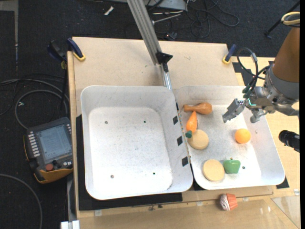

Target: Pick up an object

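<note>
Robotics lab. Plywood bench (pixel 124 61) clamped at far corners, on dark carpet strewn with loose cables (pixel 205 13). Teach pendant (pixel 50 149) on the floor at left. Aluminium camera mast (pixel 145 27) rising from far side. Two white bins (pixel 128 137) hold toy food.

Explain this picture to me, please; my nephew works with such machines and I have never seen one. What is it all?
One camera looks down at a slant on a bench with two shallow white bins. The grey and orange robot arm reaches in from the right; its gripper hangs above the right bin, with nothing seen between its fingers. In that bin lie a carrot, a drumstick, an orange ball, a green pepper and two pale round pieces. The left bin stands beside it.
</note>
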